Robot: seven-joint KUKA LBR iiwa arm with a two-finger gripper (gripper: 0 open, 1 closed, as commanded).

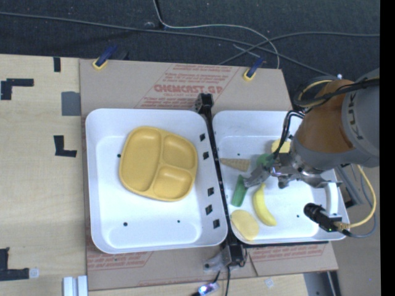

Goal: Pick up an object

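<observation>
Dark carpeted floor [74,17] is showing at the top, with black and grey cables [203,23] trailing across it. Light wooden desk [37,190] is carrying a cardboard sheet [185,85] with red print, clipped at the top by two blue-and-yellow clamps [105,56]. Two shallow white bins are sitting side by side on the cardboard, touching along a black divider strip.

Left bin [102,227] is holding one thing: a yellow sectioned plate [158,163] with three compartments, lying flat toward the bin's upper middle.

Right bin [237,122] is holding several toy food pieces. Green cucumber-like piece [239,190] is lying near the left wall, tilted. Yellow banana [264,206] is lying just right of it, curving downward. Pale yellow lemon-like piece [245,224] is resting in the lower left corner, close to the banana's lower end. Tan cone-shaped piece [234,163] is lying above the green piece. Another small yellow item [279,147] is peeking out beside the arm, partly hidden.

Grey arm with the orange band [324,128] is reaching in from the right over the right bin. End effector [256,176] is hanging low between the cone, the green piece and the banana top; cannot tell if it is released or clenched, and nothing is visibly grasped.
</observation>
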